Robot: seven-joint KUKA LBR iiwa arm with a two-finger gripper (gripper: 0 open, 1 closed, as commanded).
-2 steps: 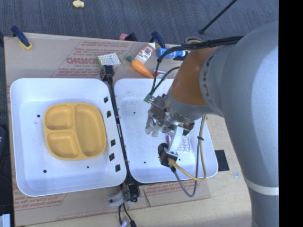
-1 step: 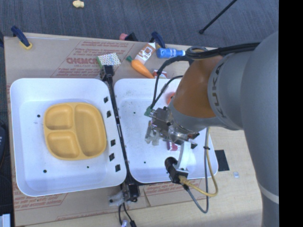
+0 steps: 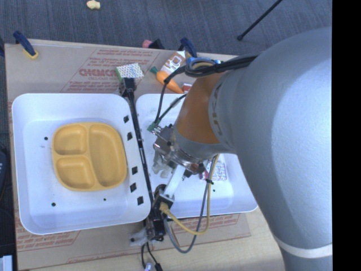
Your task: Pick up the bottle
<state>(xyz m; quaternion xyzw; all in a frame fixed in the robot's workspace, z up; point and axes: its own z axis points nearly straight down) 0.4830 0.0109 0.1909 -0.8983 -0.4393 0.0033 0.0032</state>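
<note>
Cardboard-covered counter [image 3: 84,75] carries two white bins side by side; you see a yellow divided plate [image 3: 89,154] in the left bin [image 3: 28,168]. Your arm [image 3: 271,123] hangs over the right bin [image 3: 225,199], its pincer [image 3: 163,160] near the divider; its grip cannot be told. An orange-and-white bottle [image 3: 171,69] lies just behind the right bin.

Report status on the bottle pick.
Gripper low in right bin, fingers hidden. Bottle not identifiable under arm. Yellow divided plate sits apart in left bin.
</note>
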